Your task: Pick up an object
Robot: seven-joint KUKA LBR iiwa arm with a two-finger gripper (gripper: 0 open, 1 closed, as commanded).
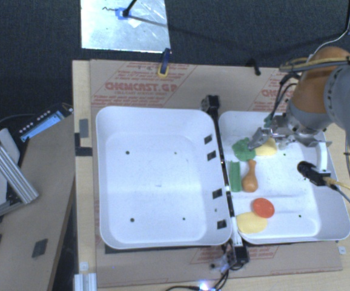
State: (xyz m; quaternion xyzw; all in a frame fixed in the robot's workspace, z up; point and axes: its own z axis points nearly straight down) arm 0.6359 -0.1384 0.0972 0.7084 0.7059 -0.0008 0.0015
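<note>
Camera view: the end effector (266, 137) hangs low in the right bin (332, 223), at the yellow piece (267, 150) beside the green piece (242, 148). Finger opening: cannot tell; no hold is confirmed. Centre on one piece only, away from its neighbour and the bin wall, before closing.

A bench (84, 180) is seen, covered by a brown printed cardboard sheet (145, 80). Two shallow white bins are set on the sheet side by side, touching along a black hinged seam. The left bin (157, 174) is larger in view; the right bin (296, 223) lies against it. A yellow-and-blue clip (163, 67) is fixed at the sheet's far edge.
</note>
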